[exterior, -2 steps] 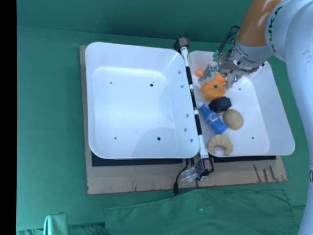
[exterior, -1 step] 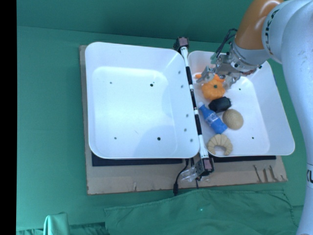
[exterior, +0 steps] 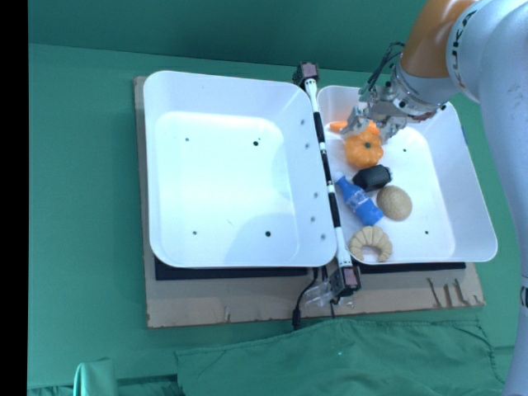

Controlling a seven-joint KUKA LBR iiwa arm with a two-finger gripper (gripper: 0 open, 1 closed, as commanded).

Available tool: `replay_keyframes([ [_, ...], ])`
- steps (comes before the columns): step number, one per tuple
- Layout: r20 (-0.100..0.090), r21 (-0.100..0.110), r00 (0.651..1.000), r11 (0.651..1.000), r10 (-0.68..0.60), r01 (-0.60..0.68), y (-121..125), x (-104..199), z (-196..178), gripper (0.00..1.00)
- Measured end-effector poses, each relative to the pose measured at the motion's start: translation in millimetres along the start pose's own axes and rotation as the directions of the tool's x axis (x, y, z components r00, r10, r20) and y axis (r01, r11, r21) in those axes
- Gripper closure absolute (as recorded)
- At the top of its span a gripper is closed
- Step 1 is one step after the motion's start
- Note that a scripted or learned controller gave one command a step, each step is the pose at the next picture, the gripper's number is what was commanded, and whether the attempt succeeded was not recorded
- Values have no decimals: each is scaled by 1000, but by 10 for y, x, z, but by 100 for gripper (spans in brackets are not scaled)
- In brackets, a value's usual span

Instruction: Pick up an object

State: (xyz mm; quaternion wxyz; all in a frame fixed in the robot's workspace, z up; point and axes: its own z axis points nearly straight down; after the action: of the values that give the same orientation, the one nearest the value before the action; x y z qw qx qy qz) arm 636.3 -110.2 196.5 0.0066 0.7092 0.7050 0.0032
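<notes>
My hand (exterior: 381,120) is low in the right bin (exterior: 462,213), at its far left area, right over the orange pumpkin-shaped toy (exterior: 364,149). The fingers are hidden by the wrist hardware and the toy, so I can't tell if they're open or closed, or whether anything is gripped. The pumpkin toy sits just below the hand, touching or nearly touching it.

A small orange piece (exterior: 337,126) pokes out just left of the hand, near the divider; can't tell what it is.

Rest of the right bin, going toward the near edge:
- black rounded object (exterior: 372,176) just beside the pumpkin toy
- blue bottle (exterior: 359,200) lying on its side near the divider; it has a label but the print is too small to read
- tan oval, looks like a bread roll (exterior: 394,202), just right of the bottle
- croissant (exterior: 372,242) near the bin's near left corner

The left bin (exterior: 165,97) shows bare white floor with a few dark dots.

Both bins rest on a cardboard sheet (exterior: 247,308) on the green tabletop (exterior: 82,180). No readable brand on any object. There are dark letters on my arm's grey link at the right, too cropped to read.
</notes>
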Motion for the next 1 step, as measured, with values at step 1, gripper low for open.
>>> replay_keyframes([
  [1, -2, 8, 1000, 1000, -3, 3, 34, -70, -453, 100],
])
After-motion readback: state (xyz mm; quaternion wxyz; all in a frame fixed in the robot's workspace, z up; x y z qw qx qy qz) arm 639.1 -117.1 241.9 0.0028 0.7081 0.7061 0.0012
